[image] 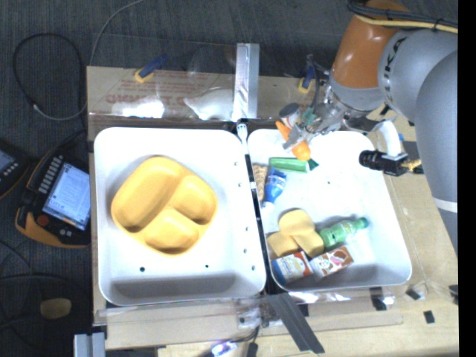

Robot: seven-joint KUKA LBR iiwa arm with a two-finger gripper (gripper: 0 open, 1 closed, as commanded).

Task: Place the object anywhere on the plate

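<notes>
A yellow plate (163, 203) with three lobed compartments lies in the left white bin (111, 281). My gripper (303, 129) hangs over the far left corner of the right bin (387, 222), below the orange wrist band. A small orange object (300, 151) sits right at the gripper's tip, and another orange bit (282, 130) shows at its left side. I cannot make out whether the orange object is held or lies on the bin floor.
The right bin holds a green tube (288, 165), a blue packet (274, 184), a green bottle (342, 231), tan block pieces (291, 230) and a red-and-white carton (312, 264). A metal divider (247, 80) stands behind the bins.
</notes>
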